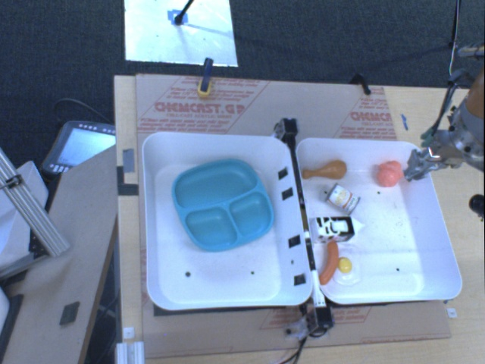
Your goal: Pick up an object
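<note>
Nearest the camera, a white-and-yellow fried-egg toy (pixel 345 267) touches an orange sausage-shaped toy (pixel 329 262) in the right white bin (pixel 424 279). Grey two-finger gripper (pixel 419 164), partly cropped, hangs beside a pink ball (pixel 389 173); grip state indiscernible.

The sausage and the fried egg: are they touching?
Touching. The camera view shows the sausage lying right against the egg, with no white bin floor between them.

Right bin (pixel 436 226) is holding: drumstick (pixel 324 171), pink ball (pixel 389 173), small can (pixel 342 197), black-white carton (pixel 334 227), sausage (pixel 329 262), fried egg (pixel 345 267).
</note>
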### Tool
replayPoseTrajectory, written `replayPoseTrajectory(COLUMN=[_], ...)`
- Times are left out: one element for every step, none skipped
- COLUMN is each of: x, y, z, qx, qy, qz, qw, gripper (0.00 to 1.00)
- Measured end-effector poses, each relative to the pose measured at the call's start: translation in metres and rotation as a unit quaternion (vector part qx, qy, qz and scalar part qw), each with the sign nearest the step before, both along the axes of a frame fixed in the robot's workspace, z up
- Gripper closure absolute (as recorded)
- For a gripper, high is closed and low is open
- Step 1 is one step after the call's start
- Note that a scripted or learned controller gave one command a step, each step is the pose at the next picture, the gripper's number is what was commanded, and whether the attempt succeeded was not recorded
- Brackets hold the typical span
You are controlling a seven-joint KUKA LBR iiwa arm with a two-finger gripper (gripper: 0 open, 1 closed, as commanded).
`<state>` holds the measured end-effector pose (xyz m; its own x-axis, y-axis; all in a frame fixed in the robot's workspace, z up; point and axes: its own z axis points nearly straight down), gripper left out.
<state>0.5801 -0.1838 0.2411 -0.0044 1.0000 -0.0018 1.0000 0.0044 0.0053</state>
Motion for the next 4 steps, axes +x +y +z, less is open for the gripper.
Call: replayPoseTrajectory(x=[-0.005, -0.008, -0.006, -0.011], y=[0.057, 0.107, 0.160, 0.223], z=[-0.012, -0.022, -0.029, -0.025], qx=[0.0013, 0.0015, 0.0014, 0.0018], qy=[0.003, 0.002, 0.002, 0.002], qz=[0.002, 0.002, 0.002, 0.003], qw=[1.0000, 1.0000, 1.0000, 1.0000], gripper=[1.00, 1.00, 1.00, 1.00])
